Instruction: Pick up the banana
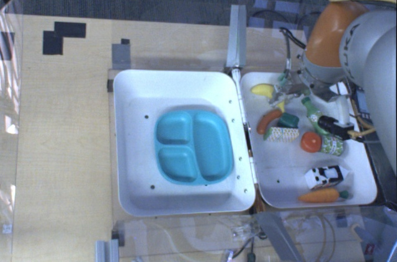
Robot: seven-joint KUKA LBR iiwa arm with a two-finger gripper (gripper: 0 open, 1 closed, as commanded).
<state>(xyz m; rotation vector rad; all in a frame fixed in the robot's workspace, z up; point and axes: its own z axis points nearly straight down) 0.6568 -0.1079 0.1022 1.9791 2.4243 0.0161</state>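
- The banana [262, 90] lies in the right bin [363, 189], up at about eleven o'clock of that bin's floor, near the rear wall and close to the divider between the two bins. It looks small, yellow and free-lying.
- The claw [289, 88] hangs just at three o'clock of the banana, low over the bin; its tip is tangled in view with wiring and clutter, so I cannot tell how wide it stands or whether it has hold of anything. The banana appears to lie beside it, not in it.
- Judged from this, the step in hand is the approach: the pick is not yet done. The next move calls for shifting toward nine o'clock to centre over the banana, then lowering without pushing it against the wall.
- At five o'clock of the banana sits a red-orange sausage-shaped toy [268, 120], then a green block [287, 121]; further toward four o'clock a tomato [311, 142], a black-and-white toy [325, 176] and a carrot [319, 195].
- At nine o'clock, the left bin [130, 149] carries a blue divided tray [193, 146].
- Both bins rest on the wooden bench [62, 149].
- No brand, label or writing is readable on anything.
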